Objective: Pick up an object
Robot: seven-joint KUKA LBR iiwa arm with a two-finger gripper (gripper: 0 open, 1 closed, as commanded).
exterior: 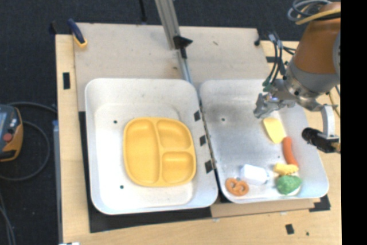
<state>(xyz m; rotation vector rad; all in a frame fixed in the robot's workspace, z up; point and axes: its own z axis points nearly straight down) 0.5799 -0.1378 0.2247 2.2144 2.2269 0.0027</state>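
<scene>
Yellow plastic dominates the left bin [103, 94]: a sectioned tray [160, 151] with three compartments lies flat near the middle of that shallow white bin. The right bin [229, 106] sits just beside it on the pale wooden tabletop [126, 51], the two rims touching along the centre.

The grey arm with its orange band [317, 46] reaches in from the right, and the gripper [268, 101] hangs over the upper right part of the right bin. Whether it is released or clenched cannot be told from this angle. Nothing is visibly held by it.

Just below the gripper, a pale yellow block [274, 129] lies tilted on the bin floor; whether the two touch cannot be judged. Beside its lower end lies an orange carrot [289, 151], pointing down toward a small yellow item [286, 168]. A green leafy-looking piece [288, 184] sits in the bin's lower right corner, just under that yellow item. To its left rests a small white object [254, 172], and next to that, near the front rim, an orange-brown pretzel shape [237, 186].

A slanted aluminium post [163, 3] rises from the back of the tabletop between the bins.
</scene>
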